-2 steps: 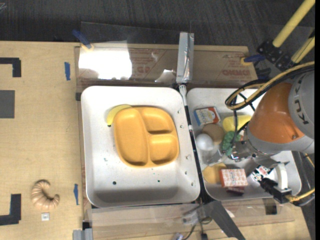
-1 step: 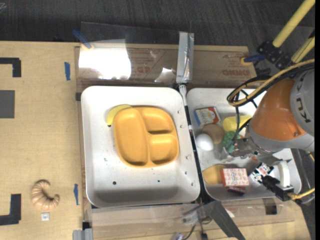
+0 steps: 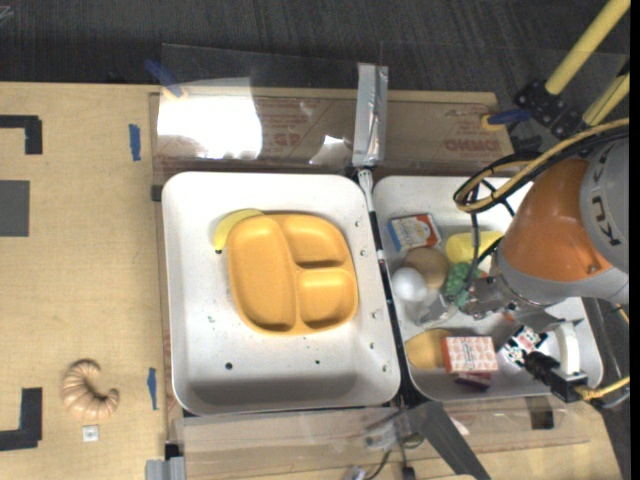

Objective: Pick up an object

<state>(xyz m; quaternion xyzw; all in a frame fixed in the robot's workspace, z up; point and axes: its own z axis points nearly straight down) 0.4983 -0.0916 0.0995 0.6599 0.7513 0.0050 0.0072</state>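
- Two bins are sitting on the worktop [image 3: 70, 268]: left bin [image 3: 190, 298], right bin [image 3: 580, 358].
- One yellow tray [image 3: 290, 273] is lying in the left.
- End effector [image 3: 480, 298] is hanging over the right bin's clutter; its state is hidden, cannot tell.
- One box [image 3: 470, 355] is lying near it.

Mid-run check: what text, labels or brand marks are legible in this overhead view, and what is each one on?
"KU": dark letters on the grey robot arm, cut off at the picture's edge.
Red mirrored print on the brown cardboard panel behind the bins: too blurred to read.
Small white-and-red packet in the right bin: print too small.
Red-and-white patterned box: unreadable.
Black-and-white card: unreadable.
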